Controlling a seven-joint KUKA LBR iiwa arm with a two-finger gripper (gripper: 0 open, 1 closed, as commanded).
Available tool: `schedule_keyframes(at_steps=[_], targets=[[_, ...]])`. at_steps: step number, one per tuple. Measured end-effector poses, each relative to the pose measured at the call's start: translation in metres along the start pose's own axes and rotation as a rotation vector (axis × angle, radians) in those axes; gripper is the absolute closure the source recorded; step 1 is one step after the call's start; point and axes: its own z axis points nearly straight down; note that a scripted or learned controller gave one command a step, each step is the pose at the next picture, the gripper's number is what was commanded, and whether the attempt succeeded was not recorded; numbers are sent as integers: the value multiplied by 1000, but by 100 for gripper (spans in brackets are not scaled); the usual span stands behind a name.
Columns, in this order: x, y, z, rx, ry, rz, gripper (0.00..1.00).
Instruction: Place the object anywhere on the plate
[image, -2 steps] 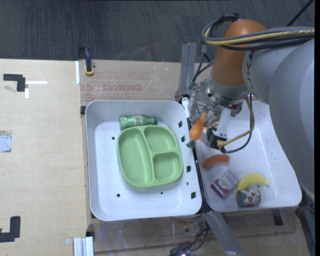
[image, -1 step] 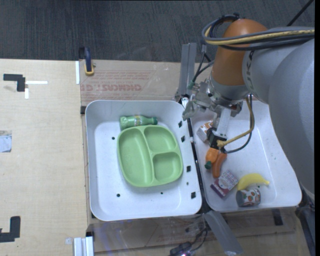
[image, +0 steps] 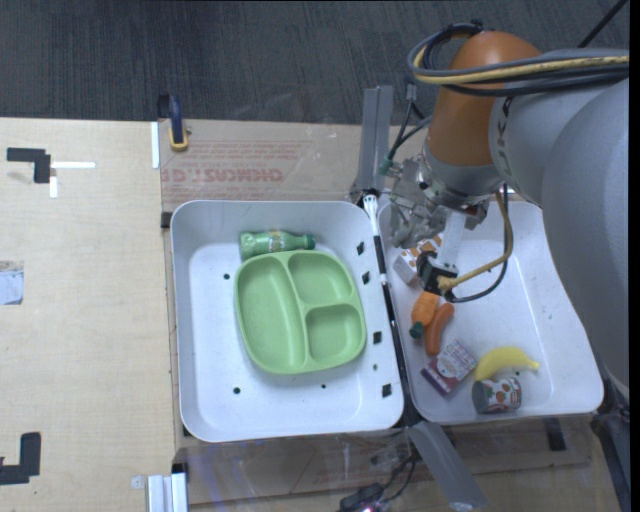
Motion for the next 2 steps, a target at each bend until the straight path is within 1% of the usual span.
schedule_keyframes(at_steps=[1,2], targets=[[-11,-67,10,0,1,-182,100],[-104,-3,10,-1,1,161,100]])
